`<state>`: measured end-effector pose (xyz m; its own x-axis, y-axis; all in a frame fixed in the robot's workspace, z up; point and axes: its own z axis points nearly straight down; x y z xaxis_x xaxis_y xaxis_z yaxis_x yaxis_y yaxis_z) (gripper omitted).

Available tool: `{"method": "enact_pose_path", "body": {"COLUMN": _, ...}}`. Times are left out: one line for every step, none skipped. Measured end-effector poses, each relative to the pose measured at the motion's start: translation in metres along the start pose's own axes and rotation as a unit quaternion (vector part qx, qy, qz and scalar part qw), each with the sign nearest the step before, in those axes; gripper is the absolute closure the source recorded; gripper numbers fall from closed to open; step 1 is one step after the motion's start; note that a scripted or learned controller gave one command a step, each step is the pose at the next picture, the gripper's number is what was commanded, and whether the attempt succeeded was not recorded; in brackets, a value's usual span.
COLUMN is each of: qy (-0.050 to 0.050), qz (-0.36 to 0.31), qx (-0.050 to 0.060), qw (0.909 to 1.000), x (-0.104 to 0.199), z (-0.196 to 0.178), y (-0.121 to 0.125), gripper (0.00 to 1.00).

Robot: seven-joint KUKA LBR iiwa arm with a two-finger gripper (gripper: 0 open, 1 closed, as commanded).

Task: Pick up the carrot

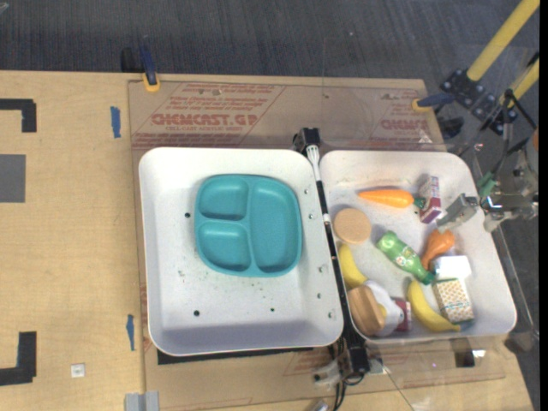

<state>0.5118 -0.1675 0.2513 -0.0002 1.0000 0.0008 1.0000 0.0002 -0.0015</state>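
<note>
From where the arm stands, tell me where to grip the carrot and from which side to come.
Grip the carrot across its thick orange middle, coming straight down from above. It lies flat and roughly crosswise in the right bin, green top toward the right, tip tapering left. Bare floor shows on both long sides, so fingers should fit either side; the narrow tip would likely slip.

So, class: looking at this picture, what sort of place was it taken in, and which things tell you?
Probably a robotics lab or test bench, not a kitchen. Two shallow white plastic bins sit clamped on a brown cardboard-covered bench, toy foods like an orange plastic carrot fill one, and a teal divided plate lies in the other.
</note>
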Motion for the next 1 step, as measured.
{"method": "enact_pose_path", "body": {"qy": 0.001, "qz": 0.059, "qx": 0.003, "qw": 0.9983, "x": -0.026, "z": 0.1531, "y": 0.0407, "gripper": 0.0}}
